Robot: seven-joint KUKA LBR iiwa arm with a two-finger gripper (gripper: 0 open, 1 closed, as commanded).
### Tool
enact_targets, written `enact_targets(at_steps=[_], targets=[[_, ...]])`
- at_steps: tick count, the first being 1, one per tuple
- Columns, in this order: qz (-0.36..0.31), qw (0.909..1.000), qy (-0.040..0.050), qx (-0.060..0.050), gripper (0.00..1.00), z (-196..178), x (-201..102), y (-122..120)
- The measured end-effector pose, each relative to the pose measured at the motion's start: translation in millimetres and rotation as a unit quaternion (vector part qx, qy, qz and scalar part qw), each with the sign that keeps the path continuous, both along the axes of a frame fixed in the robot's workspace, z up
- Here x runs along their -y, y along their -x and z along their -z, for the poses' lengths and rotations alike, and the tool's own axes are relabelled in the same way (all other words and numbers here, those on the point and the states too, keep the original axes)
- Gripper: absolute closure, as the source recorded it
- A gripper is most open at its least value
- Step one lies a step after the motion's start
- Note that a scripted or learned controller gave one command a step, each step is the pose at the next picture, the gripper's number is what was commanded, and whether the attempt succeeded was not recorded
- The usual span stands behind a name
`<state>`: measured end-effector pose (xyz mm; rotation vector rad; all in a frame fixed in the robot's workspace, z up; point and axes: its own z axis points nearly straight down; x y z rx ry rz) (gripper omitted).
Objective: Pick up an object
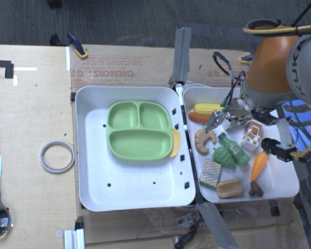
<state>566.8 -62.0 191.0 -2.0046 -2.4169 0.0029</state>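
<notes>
From my seat the desk (31,118) carries two white bins, and I read everything off the right bin (285,188), since the objects to pick from lie there. The left bin (93,154) beside it carries a green divided plate (140,129) with a yellow piece tucked at its right edge; nothing the arm is near.

The arm (274,61) comes over the right bin's far right corner, its orange band above the wrist, and the jaws (216,119) hang over the bin's far-left part. They look parted, dark tips spread with nothing between them, though the detail is small and I would not swear to it.

What the pick turns on, as I judge it: the tan shrimp-like piece (204,139) lies just on the near side of the jaws and slightly left, curled, with no clear long axis. The corn cob (207,108) and the red-orange sausage (199,117) lie just on the far-left side of the jaws, both with their long axes running left to right across the bin. Any of the three is close.

Further toward the bin's near side sit the green bottle (231,150), the carrot (258,165), a small white and orange carton (252,134), a checkered packet (211,173) and a brown block (229,189). All lie well clear of the tips.
</notes>
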Motion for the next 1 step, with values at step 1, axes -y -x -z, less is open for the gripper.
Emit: enact_targets(at_steps=[1], targets=[[-0.086,0.9963,0.0015,0.008,0.0,80.0,43.6,27.4]])
